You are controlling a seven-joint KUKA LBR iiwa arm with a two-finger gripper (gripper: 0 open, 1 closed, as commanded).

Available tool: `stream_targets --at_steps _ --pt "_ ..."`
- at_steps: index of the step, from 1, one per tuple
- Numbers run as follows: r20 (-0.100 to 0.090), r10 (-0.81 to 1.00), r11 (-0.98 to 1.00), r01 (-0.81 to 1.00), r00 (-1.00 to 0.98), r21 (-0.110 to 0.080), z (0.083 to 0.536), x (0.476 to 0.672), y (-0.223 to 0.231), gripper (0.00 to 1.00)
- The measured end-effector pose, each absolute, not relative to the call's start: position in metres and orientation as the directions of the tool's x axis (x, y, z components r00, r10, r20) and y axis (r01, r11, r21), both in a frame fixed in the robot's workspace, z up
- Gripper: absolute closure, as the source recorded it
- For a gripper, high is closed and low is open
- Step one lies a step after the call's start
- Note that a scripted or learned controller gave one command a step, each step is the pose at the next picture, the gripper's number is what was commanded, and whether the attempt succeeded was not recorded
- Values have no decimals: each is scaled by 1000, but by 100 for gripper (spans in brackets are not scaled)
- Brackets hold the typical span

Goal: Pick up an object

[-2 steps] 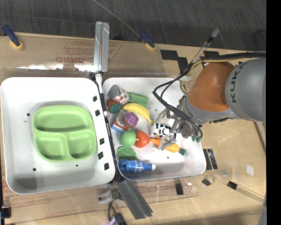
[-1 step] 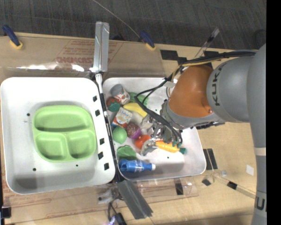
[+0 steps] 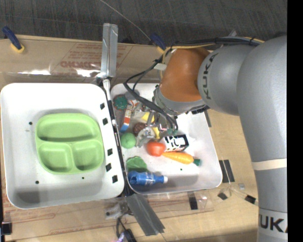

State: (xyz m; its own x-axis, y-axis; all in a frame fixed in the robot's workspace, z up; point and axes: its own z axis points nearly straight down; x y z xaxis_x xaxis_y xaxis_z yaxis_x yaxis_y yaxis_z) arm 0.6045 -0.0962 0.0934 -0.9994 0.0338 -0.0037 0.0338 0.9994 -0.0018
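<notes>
Reaching stage, by the look of it: grey arm with orange band (image 3: pixel 184 77) bent low over the right-hand shallow white bin (image 3: pixel 212 168), pincer (image 3: pixel 152 130) down among the clutter at the bin's middle, nothing visibly lifted. Cannot tell whether the pincer stands wide or narrow, tangled as it is with cables and toys.

Likely target, judging by nearness: small round red plastic tomato (image 3: pixel 155 148), smooth and glossy, just below the pincer. Touching its right side, an orange plastic carrot with green tip (image 3: pixel 180 158). A blue plastic bottle (image 3: pixel 144 178) near the bin's front edge; a green ball (image 3: pixel 128 140) by the left wall.

Next: settle squarely over one piece, close, then rise straight
</notes>
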Motion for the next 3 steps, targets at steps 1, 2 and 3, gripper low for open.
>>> stream_targets --at_steps 1,2,3 --pt "-4 26 1000 26 -1000 -2 104 605 -94 100" --pt "-13 129 992 129 -992 0 241 600 -59 100" --pt "-5 122 993 122 -993 -1 247 599 -58 100"
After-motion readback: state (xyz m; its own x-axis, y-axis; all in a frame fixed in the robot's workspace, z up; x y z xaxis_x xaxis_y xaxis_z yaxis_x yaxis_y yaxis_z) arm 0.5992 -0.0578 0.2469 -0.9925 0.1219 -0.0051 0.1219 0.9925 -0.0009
